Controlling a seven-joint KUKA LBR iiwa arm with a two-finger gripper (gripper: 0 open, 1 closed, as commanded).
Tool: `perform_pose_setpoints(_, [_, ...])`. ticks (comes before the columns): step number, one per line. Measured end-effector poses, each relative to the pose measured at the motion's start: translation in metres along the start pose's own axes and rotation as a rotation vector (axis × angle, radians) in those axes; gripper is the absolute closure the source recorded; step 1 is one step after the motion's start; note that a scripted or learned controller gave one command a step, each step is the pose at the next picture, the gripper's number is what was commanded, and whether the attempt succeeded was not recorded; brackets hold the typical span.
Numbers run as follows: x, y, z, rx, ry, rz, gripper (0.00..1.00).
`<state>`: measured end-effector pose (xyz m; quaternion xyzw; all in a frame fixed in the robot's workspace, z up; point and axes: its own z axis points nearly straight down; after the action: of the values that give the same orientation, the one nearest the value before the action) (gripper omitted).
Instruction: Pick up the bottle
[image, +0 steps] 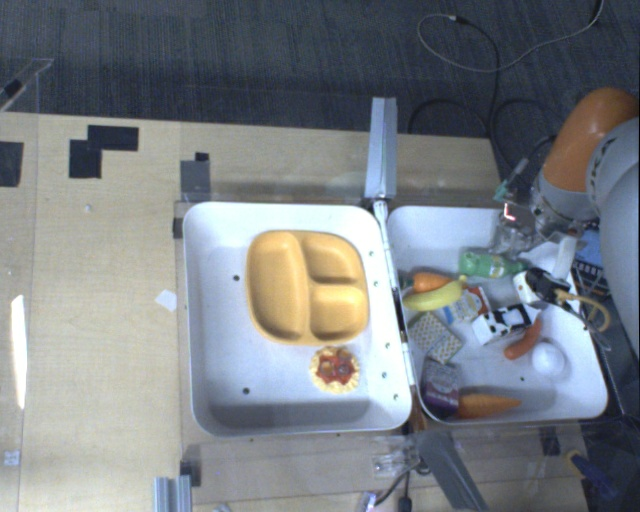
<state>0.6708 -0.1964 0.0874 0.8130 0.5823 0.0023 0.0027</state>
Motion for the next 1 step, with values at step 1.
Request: perform_pose_setpoints(1, [0.0156,-0.0050,0.0002,0.001,0.001,0.349,1.00])
